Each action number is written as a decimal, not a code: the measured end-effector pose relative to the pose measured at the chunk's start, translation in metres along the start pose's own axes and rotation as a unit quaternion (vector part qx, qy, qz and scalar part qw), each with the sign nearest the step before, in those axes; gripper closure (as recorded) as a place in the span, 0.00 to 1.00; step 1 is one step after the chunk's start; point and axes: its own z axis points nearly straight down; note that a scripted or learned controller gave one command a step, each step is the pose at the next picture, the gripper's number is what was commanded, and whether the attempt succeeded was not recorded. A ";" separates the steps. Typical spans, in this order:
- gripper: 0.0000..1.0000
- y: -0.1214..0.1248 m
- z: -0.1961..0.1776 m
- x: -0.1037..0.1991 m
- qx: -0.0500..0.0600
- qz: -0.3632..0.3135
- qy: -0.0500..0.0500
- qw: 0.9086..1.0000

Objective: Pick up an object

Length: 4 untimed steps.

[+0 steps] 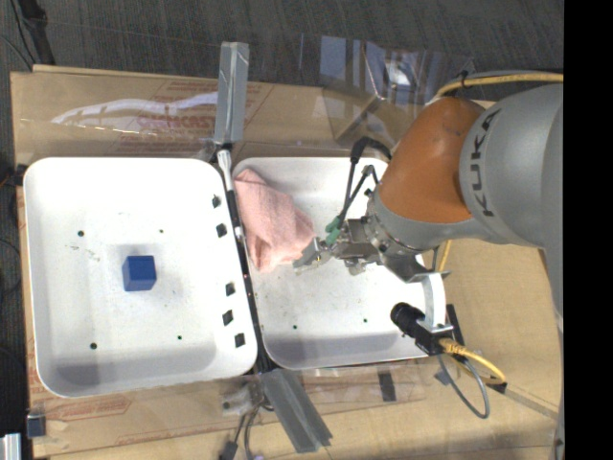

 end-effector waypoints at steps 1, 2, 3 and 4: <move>0.00 0.046 0.060 -0.016 0.000 0.035 0.000 0.999; 0.00 0.109 0.118 -0.015 -0.002 -0.013 0.000 1.000; 1.00 0.110 0.109 -0.014 -0.002 -0.014 0.001 1.000; 1.00 0.159 0.019 0.022 -0.003 -0.163 -0.001 0.987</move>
